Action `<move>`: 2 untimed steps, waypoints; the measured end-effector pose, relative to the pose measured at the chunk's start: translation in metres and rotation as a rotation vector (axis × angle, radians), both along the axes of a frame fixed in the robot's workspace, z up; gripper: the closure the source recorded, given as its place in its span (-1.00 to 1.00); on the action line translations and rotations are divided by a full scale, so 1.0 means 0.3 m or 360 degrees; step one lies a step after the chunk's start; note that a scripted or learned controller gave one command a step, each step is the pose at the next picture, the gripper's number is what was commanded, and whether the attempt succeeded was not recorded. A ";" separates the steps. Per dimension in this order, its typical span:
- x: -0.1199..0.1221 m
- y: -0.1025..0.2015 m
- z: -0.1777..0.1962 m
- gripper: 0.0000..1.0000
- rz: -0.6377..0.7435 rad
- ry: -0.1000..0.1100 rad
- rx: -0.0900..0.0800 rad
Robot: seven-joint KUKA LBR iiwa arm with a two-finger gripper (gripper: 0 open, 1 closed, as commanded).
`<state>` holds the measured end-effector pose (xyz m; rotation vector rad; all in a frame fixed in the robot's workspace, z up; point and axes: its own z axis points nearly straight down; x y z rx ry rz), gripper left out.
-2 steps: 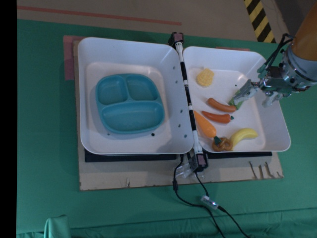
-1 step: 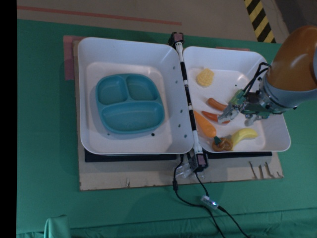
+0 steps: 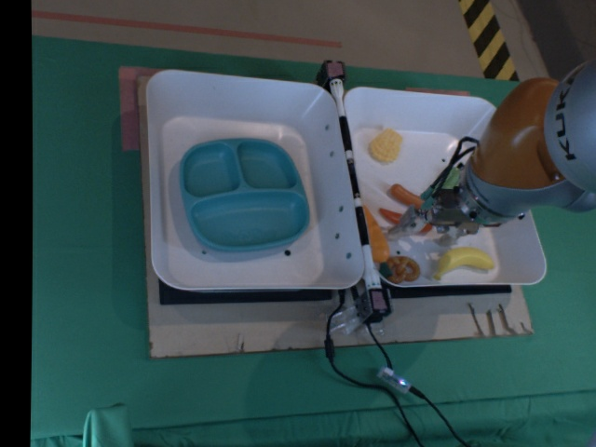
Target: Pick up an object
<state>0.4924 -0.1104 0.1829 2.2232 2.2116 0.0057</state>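
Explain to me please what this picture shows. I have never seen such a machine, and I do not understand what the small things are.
One camera above a bench looks down at a slant. The grey and orange robot arm reaches in from the right, ending in a pincer low over the right white bin. That bin holds toy foods: a banana, a carrot, a pretzel, a sausage and a yellow round piece. The left bin holds a blue divided plate. I cannot tell whether anything is held.

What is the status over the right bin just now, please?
Hand low in right bin, among carrots. Banana and pretzel lie close by. Nothing seen held.
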 end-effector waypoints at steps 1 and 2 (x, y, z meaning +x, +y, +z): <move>0.006 -0.003 0.038 1.00 -0.0006 -0.0012 -0.0004; 0.049 -0.152 0.190 1.00 0.0001 0.0007 -0.0001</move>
